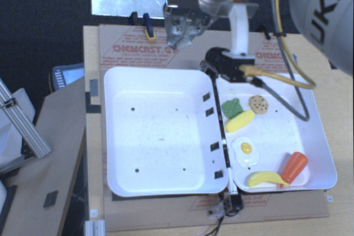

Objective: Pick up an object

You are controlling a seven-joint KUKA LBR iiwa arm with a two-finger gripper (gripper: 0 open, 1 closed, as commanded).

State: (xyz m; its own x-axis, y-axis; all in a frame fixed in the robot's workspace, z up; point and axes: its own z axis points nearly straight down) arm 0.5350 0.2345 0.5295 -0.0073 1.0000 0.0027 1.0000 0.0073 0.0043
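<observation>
My gripper (pixel 181 36) hangs high over the far edge of the left bin (pixel 119 174), with nothing visible between its fingers. The right bin (pixel 323 166) holds several toy foods. A yellow corn cob with green husk (pixel 237 116) lies near the divider. Beside it sits a round cookie (pixel 258 104). A fried egg (pixel 245 151) lies lower down, with a yellow banana (pixel 266 178) and an orange carrot (pixel 293 167) near the front edge.
Cardboard (pixel 138 50) lies under both bins. A blue and yellow clamp (pixel 148 27) stands at the bench's far edge. A metal rail (pixel 22 124) leans at the left, off the bench.
</observation>
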